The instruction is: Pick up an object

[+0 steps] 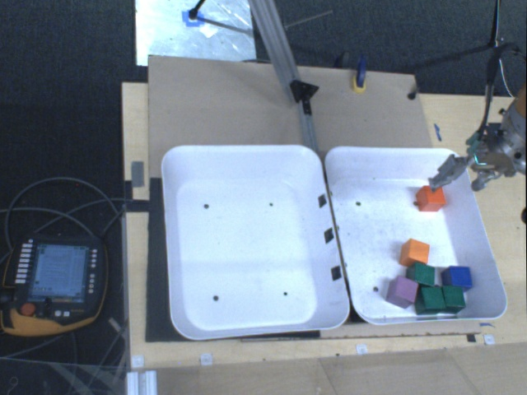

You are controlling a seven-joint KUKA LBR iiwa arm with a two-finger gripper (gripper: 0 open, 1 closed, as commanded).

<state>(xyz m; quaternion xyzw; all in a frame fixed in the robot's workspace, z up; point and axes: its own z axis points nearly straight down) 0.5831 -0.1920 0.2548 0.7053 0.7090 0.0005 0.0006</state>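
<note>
My gripper point(463, 176) hangs over the right bin's point(370, 171) far right rim, open, with nothing between its fingers. The left finger point(445, 172) points down toward a red-orange block point(430, 197) that lies in the bin just below and left of its tip. Whether the tip touches the block I cannot tell. Further toward the front right corner lie an orange block point(414, 252), a purple block point(403, 290), a blue block point(457, 277) and green blocks point(429, 299) packed close together.
The left bin point(177, 220) sits beside the right one, joined along a shared rim with black clips point(329, 234). A slanted metal pole point(276, 35) rises behind the bins. A teach pendant point(53, 282) lies on the floor at the left.
</note>
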